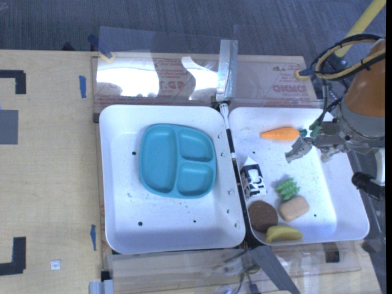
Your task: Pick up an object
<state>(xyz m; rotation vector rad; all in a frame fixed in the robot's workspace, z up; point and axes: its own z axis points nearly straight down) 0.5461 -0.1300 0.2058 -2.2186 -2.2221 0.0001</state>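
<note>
Orange carrot (281, 134) lying in the right bin (349, 225), near that bin's far edge, long axis running left to right across the bin, green leafy end toward the right, tapered tip toward the left. Just beside the leafy end, jaws (309, 147) hanging low over the bin floor, spread apart, pinching nothing. Toward the near edge of the same bin: a black-and-white card (252, 179) against the left wall, print unreadable; a green leafy piece (286, 188); a tan bread-like piece (294, 209) touching it; a brown round disc (262, 214); a yellow banana (283, 233) at the near rim. Left bin (116, 182) holding a blue divided plate (177, 160), three compartments. Beyond both bins, on the surface, clear sheeting with mirrored red lettering, not legible.
</note>
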